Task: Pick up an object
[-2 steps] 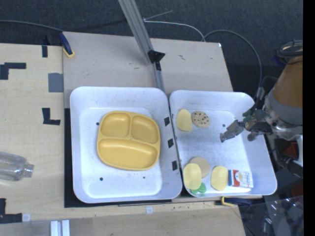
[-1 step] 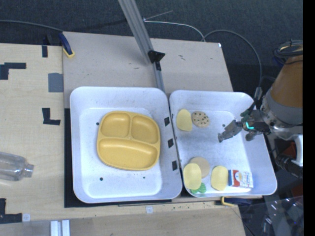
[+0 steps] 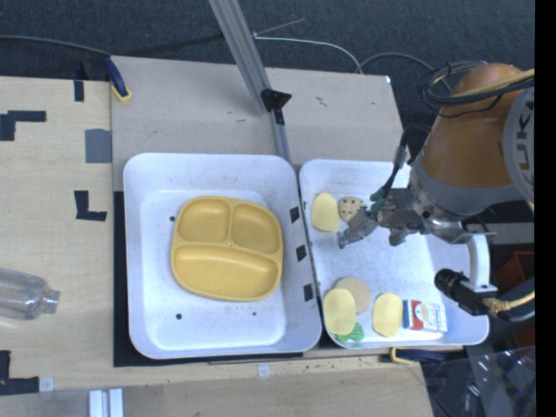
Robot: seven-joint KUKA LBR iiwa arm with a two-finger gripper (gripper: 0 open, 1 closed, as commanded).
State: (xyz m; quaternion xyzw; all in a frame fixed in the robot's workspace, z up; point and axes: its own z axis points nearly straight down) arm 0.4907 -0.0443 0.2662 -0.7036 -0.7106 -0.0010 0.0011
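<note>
From the camera above the bench, the arm comes in from the right of the frame and its gripper [image 3: 358,226] hangs over the upper part of the right bin [image 3: 408,268]. Its dark fingers point toward frame left, and they sit just beside a small speckled tan block [image 3: 350,207] and a pale yellow piece [image 3: 325,212] in the bin's upper left. Whether the hand is released or clenched I cannot tell (the tips are too small and dark against the bin), and nothing shows between them.

Other candidates lie along the lower edge of that bin: a beige disc [image 3: 354,287], two more yellow pieces [image 3: 340,306] [image 3: 387,314], a scrap of green [image 3: 352,333] and a small red-and-white packet [image 3: 425,316].

The left bin [image 3: 156,233] carries a yellow divided tray [image 3: 228,247].

I judge this the approach step, with no grasp made yet. The next move calls for centring over one item, probably the block or the yellow piece beside it, then descending without nudging its neighbour.
</note>
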